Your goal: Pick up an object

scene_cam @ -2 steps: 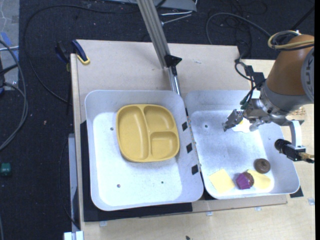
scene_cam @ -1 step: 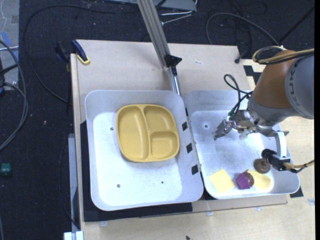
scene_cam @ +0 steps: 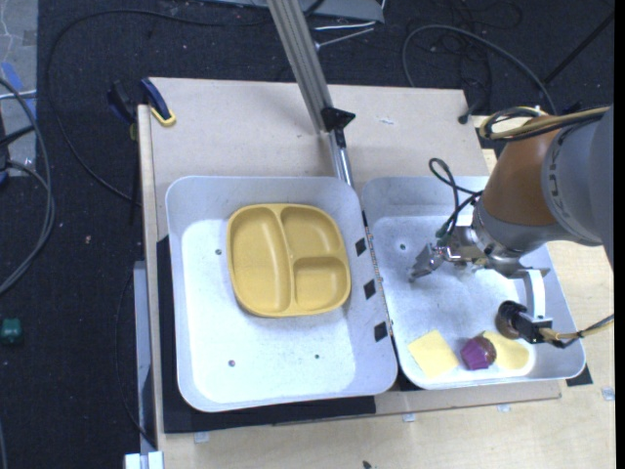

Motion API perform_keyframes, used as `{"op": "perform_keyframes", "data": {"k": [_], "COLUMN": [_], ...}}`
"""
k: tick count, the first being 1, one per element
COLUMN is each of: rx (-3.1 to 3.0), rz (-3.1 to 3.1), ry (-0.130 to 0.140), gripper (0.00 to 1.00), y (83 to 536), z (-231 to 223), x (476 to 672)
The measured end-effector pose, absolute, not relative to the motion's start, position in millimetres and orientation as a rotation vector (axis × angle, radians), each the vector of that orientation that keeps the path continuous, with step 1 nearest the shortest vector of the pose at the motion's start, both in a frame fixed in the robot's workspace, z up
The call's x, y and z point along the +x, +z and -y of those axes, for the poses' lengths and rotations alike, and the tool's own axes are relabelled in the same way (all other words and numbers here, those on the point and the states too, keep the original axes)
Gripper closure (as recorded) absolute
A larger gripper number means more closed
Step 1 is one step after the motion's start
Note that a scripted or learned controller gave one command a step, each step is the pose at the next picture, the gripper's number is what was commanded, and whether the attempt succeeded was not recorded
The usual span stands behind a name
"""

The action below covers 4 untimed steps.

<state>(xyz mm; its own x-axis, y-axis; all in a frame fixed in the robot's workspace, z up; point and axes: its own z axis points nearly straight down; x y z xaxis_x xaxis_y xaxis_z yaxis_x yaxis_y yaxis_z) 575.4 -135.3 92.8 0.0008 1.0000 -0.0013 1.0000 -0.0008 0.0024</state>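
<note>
Flat yellow square (scene_cam: 433, 353) and lumpy purple object (scene_cam: 478, 353) lie at right bin's (scene_cam: 410, 233) near edge. Jaws of gripper (scene_cam: 422, 268) look spread, pinching nothing, over speckled white floor. Glossy yellow three-section plate (scene_cam: 289, 259) sits in left bin (scene_cam: 195, 291) on pale wooden bench (scene_cam: 234, 125).

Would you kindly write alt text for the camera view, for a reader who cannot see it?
A grey robot arm's hand hangs over the right white bin, apart from the yellow block and purple object near that bin's front edge. The left white bin holds a yellow divided tray.
</note>
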Motion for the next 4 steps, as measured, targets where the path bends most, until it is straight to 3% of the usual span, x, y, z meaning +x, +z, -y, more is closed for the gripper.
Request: {"op": "perform_keyframes", "data": {"k": [1,3,4], "rx": [2.219,2.213,2.216], "rz": [-2.214,-2.221,-2.223], "ry": [0.003,0.006,0.003], "gripper": [1.0,1.0,1.0], "y": [105,229,242], "z": [136,134,134], "x": [576.4,580.3,581.1]}}
